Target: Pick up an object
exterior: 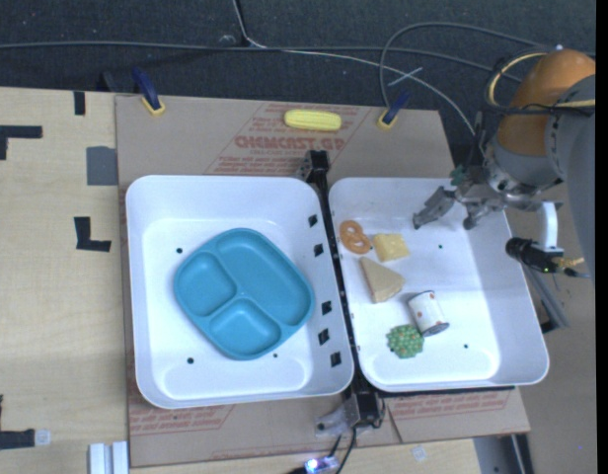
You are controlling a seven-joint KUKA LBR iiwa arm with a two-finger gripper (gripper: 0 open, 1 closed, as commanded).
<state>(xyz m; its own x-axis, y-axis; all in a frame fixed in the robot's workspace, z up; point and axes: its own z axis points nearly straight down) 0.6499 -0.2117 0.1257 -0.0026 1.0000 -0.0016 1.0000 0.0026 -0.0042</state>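
Reaching in from the right of the camera view, the grey arm (pixel 580 117) with its orange band ends in the hand (pixel 452 208), which hangs over the upper right part of the right bin (pixel 482 358). Its two dark fingers (pixel 429 210) are spread apart, released, with nothing between them. The hand is well apart from the items lying lower and further left in that bin.

In the right bin, near its left wall, lies a small brown pretzel (pixel 354 236). Just beside it, to the right, sits a pale yellow block (pixel 390 247), and below that a tan wedge (pixel 382 281) pointing up. Lower still, a small white can (pixel 426 311) lies tilted on its side, and just beside its lower left end rests a green bumpy ball (pixel 405 341). The can and the ball look to be touching or very nearly so; it is hard to tell which.

The left bin (pixel 156 265) holds a blue divided tray (pixel 243 291) with three compartments, lying at a slant near the bin's middle.

Both bins sit side by side on a sheet of brown cardboard (pixel 205 136) on the wooden worktop (pixel 47 284). On the cardboard, above the bins, lies a yellow oblong piece (pixel 312 120). Blue-and-yellow clamps (pixel 149 94) grip the cardboard's top edge. Thin cables (pixel 422 62) loop across the dark surface behind the worktop.
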